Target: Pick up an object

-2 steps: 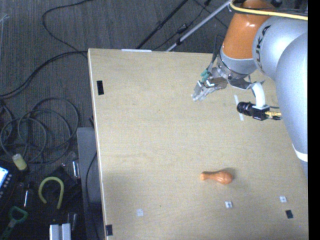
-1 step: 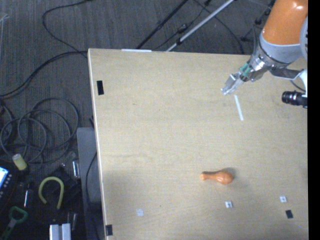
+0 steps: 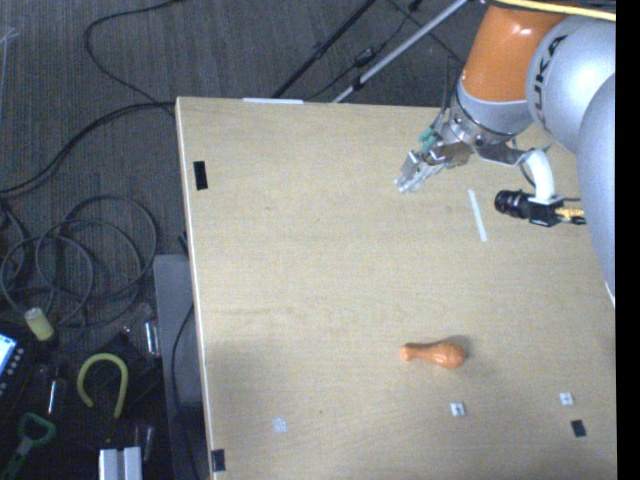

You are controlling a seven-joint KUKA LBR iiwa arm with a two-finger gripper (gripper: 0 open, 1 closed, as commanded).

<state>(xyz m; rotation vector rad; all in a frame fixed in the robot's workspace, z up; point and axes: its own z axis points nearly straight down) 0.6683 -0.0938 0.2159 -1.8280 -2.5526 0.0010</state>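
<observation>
An orange gourd-shaped object (image 3: pixel 435 354) lies on its side on the tan bench surface (image 3: pixel 300 268), toward the front. My gripper (image 3: pixel 411 179) hangs over the far part of the bench, pointing down and to the left, well behind the orange object and apart from it. Nothing shows in the gripper. The grey arm with its orange band (image 3: pixel 510 48) reaches in from the upper right.
A thin white stick (image 3: pixel 478 215) lies on the bench just right of the gripper. Small black and white markers (image 3: pixel 457 408) dot the front right of the surface. Cables and tools (image 3: pixel 100 378) lie on the floor off the bench's left edge.
</observation>
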